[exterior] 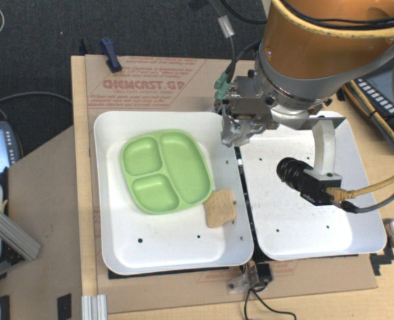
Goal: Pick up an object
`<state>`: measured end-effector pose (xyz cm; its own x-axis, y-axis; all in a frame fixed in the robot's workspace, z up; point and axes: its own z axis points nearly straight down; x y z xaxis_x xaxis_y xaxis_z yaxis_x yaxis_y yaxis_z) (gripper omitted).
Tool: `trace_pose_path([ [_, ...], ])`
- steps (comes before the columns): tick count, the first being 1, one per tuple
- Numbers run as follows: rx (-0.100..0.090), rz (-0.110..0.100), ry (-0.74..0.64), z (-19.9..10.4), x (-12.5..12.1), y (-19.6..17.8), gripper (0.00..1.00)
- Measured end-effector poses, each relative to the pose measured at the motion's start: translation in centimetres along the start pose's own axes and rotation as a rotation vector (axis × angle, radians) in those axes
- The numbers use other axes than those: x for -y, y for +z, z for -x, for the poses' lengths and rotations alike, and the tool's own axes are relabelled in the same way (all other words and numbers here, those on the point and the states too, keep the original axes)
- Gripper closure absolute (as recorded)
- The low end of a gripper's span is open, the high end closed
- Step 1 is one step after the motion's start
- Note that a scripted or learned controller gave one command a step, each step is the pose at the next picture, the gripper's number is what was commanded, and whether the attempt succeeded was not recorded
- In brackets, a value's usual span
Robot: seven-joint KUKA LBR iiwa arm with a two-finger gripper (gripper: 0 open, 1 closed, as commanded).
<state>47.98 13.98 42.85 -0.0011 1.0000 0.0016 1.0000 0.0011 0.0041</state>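
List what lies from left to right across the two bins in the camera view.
Left bin → green divided plate → tan sponge → gripper at the seam between the bins → right bin → black cylinder fixed to the arm.

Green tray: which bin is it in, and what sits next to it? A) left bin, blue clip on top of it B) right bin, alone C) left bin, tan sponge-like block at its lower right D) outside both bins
C: the green tray lies in the left bin, with the tan block at its lower-right corner.
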Motion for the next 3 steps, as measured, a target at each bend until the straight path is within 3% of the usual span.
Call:
trace_pose_path([
  [1, -0.001, 0.003, -0.001, -0.1, -0.1, -1.0, 1.00],
  [2, 0.005, -0.015, 0.008, 4.5, 0.2, 7.8, 1.00],
  [3, 0.001, -0.002, 0.003, 4.1, 0.0, 6.3, 1.00],
])
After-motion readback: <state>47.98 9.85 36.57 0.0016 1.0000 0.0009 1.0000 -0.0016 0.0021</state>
